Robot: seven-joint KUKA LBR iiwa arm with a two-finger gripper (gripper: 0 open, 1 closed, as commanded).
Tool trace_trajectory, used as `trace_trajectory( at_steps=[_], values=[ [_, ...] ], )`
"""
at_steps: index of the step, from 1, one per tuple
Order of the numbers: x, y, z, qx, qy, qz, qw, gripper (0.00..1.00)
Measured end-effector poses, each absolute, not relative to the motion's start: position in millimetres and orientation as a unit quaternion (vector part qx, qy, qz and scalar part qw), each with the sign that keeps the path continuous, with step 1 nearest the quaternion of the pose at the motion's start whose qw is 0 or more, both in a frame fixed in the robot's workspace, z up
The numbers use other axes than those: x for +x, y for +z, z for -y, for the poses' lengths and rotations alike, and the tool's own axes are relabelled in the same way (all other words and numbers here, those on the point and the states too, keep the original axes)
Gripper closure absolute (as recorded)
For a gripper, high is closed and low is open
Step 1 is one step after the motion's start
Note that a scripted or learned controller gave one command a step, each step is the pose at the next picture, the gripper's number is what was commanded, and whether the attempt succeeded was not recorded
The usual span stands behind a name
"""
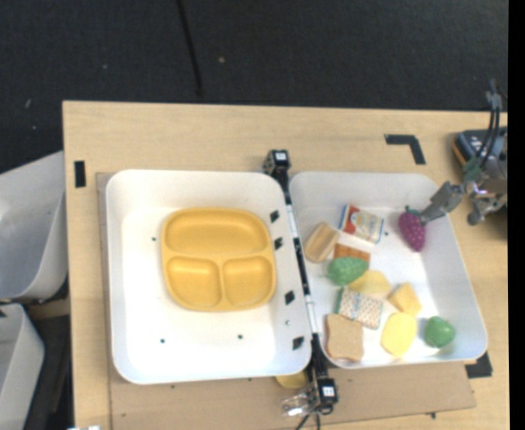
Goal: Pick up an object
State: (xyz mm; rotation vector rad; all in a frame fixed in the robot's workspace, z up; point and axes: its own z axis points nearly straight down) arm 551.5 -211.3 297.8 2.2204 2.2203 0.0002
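Hand at right bin's far right rim, touching purple grape bunch; I cannot tell whether it grips. Other toy foods crowd same bin: red-white carton, green vegetable, bread slice, lemon. Left bin carries yellow divided plate. Both bins on tabletop.

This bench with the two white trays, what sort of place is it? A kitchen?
Probably a robot test lab, not a kitchen. Toy foods, such as purple grapes, fill the right bin, a yellow divided plate sits in the left bin, and a robot's pincer reaches in.
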Motion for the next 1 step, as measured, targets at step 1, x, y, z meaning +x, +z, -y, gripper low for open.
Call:
trace_trajectory(
  at_steps=[1],
  values=[
    [544.2, 318.5, 198.5, 0.708, -0.0016, -0.707, 0.0, 0.0]
  ],
)
